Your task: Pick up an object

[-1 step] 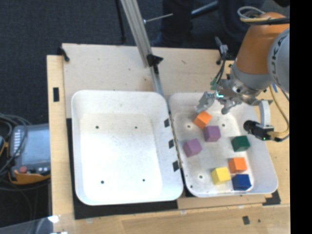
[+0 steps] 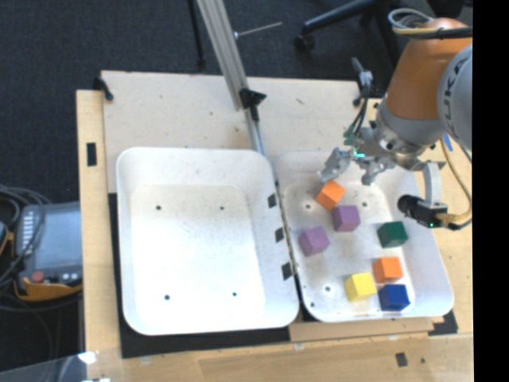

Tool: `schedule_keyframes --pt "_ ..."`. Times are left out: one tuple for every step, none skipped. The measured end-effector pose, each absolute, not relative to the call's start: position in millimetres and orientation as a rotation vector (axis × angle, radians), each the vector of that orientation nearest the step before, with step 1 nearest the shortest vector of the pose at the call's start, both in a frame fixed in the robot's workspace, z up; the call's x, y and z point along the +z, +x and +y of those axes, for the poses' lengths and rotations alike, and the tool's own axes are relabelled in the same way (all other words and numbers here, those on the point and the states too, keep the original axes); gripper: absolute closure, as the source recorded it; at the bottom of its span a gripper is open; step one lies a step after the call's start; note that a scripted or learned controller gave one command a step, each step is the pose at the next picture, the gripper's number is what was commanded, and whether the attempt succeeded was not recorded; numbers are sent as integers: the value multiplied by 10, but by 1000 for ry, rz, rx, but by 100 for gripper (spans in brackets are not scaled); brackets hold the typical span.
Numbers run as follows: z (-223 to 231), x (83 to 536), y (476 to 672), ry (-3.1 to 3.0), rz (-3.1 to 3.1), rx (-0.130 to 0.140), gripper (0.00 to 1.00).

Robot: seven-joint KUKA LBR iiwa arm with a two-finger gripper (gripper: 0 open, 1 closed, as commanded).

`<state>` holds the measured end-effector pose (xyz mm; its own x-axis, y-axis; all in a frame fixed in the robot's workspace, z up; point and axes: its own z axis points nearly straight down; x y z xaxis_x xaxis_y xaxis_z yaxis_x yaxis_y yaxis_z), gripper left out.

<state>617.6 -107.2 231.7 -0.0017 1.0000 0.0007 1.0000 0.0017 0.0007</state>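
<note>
Overhead view of the counter [image 2: 159, 102] with two shallow white bins side by side. The left bin [image 2: 135, 173] lies beside the right bin [image 2: 433, 289], which holds seven blocks: an orange block [image 2: 331, 193] at the upper middle, two purple blocks [image 2: 345, 217] [image 2: 313, 240] below it, a green block [image 2: 392, 233] to the right, and, near the lower edge, a second orange block [image 2: 388, 268], a yellow block [image 2: 359, 286] and a blue block [image 2: 394, 296]. The arm [image 2: 421, 78] reaches in from the right; its jaws [image 2: 355, 168] are spread apart and grip nothing, poised just above the upper orange block
</note>
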Motion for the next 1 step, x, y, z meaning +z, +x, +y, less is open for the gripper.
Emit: schedule_keyframes --pt "-1021 1832 6237 2219 2227 -6 0"
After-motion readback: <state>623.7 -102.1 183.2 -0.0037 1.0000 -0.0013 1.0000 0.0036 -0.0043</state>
